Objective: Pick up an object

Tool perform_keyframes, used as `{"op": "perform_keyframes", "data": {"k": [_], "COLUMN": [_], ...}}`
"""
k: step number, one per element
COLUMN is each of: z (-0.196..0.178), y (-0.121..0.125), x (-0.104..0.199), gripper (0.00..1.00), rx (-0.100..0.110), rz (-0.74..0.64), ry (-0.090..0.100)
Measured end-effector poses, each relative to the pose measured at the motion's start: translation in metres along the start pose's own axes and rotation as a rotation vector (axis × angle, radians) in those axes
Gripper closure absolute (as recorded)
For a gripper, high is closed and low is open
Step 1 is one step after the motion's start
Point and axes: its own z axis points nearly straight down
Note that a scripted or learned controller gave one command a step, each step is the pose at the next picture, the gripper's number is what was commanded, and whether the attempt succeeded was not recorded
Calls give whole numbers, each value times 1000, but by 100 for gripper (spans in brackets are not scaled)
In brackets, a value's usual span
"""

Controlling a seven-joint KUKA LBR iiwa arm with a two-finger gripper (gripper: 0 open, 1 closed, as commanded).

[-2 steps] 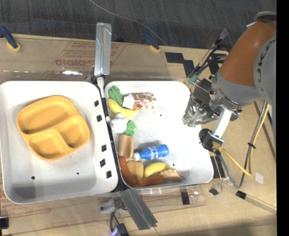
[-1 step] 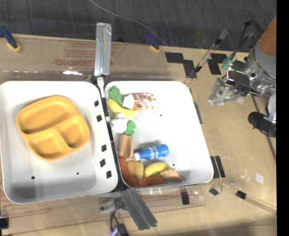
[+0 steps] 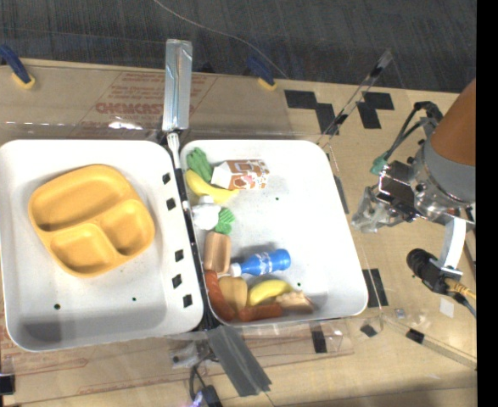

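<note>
We see the right bin (image 3: 338, 227) with its items heaped along the left wall: nearest, a banana (image 3: 268, 291) beside brownish food, then a blue bottle (image 3: 262, 263), a tan cylinder (image 3: 216, 250), a second banana (image 3: 204, 186) and a small carton (image 3: 247, 175) farthest. The left bin (image 3: 11, 253) holds a yellow divided tray (image 3: 92, 218). The gripper (image 3: 374, 214) sits over the bench (image 3: 418, 371), right of the bins, holding nothing; its fingers look blurred, possibly apart, we cannot tell.
</note>
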Motion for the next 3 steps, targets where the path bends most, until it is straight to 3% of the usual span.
{"op": "perform_keyframes", "data": {"k": [1,2,3], "z": [108,106,217], "y": [-10,-9,11], "x": [23,23,35], "gripper": [100,0,0], "rx": [3,0,-2], "rz": [-215,-214,93], "ry": [0,0,2]}}
